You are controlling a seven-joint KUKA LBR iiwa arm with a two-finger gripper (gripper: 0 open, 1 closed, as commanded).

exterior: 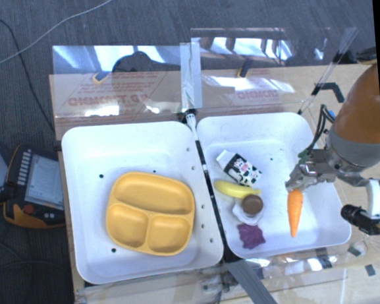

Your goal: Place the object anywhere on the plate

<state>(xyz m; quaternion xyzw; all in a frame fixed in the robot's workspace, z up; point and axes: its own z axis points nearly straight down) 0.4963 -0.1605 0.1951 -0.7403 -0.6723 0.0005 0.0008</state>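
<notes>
A yellow plate (150, 213) with three compartments lies in the left bin (84, 150). The right bin (274, 129) holds an orange carrot (295, 213), lying lengthwise with its thick end toward the gripper. My gripper (303, 178) hangs at the bin's right side, right over the carrot's thick end. Whether it touches the carrot is unclear. Left of the carrot lie a yellow banana (235, 190), a black-and-white carton (240, 169), a brown round piece (251, 206) and a purple bunch (251, 236).
The wall between the two bins (206, 186) runs down the middle. The arm's orange band (366, 109) and grey wrist overhang the right bin's right edge. A control pendant (31, 188) lies on the floor to the left.
</notes>
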